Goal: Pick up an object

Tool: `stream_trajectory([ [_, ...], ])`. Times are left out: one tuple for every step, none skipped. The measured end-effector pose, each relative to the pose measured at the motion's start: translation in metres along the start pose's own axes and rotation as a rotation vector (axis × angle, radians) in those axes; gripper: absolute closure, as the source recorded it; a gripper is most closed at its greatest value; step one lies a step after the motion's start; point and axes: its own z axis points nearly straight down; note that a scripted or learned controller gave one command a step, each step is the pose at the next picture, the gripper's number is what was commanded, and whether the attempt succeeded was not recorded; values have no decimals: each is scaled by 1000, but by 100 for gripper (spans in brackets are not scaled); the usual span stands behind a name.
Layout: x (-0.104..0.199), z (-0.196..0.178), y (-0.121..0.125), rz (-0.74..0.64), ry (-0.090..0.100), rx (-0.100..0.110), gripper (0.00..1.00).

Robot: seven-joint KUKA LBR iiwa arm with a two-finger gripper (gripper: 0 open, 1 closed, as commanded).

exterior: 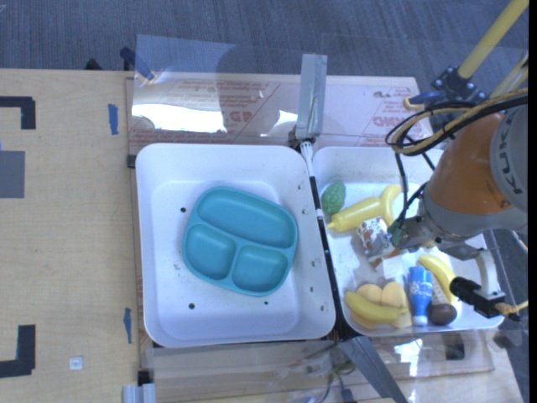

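Two shallow white bins sit side by side, and the grey arm with its orange band hangs over the right bin (369, 162). The claw (388, 243) sits low among the clutter; I cannot tell its state. Touching it on the left, a small crumpled silvery packet (370, 236). Just above, a long yellow plastic banana (366, 209) and a green ridged fruit (334, 196). Below it, a yellow bunch (376, 303) and a blue-and-white tube (419, 288). Far left, a teal divided plastic plate (240, 239) rests in the left bin (159, 183).
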Motion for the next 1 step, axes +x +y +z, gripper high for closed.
stream_trajectory([
  [41,-121,62,96,2,-2,100],
])
